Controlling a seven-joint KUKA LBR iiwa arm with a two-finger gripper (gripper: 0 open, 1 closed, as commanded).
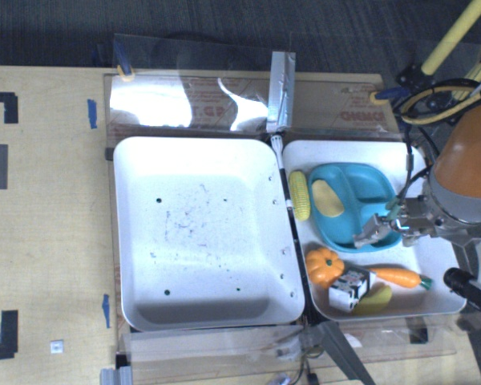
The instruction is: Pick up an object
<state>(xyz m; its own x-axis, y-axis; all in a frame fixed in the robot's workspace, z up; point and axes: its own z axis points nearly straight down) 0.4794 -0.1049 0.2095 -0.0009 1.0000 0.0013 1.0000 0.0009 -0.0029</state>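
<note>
From above, over the right one of the 2 shallow white plastic bins (433, 155), my pincer (377, 229) hangs at the lower right rim of a light blue plastic bowl (354, 199), its tips just touching or barely above that rim; I cannot tell which, nor how the pincer is set. Just below it lie an orange plastic carrot (394, 277), a small orange pumpkin (324, 265) and a black-and-white block (349, 289). Along the bowl's left side lies a yellow corn cob (300, 196). Red print on the cardboard behind is too blurred to read.
</note>
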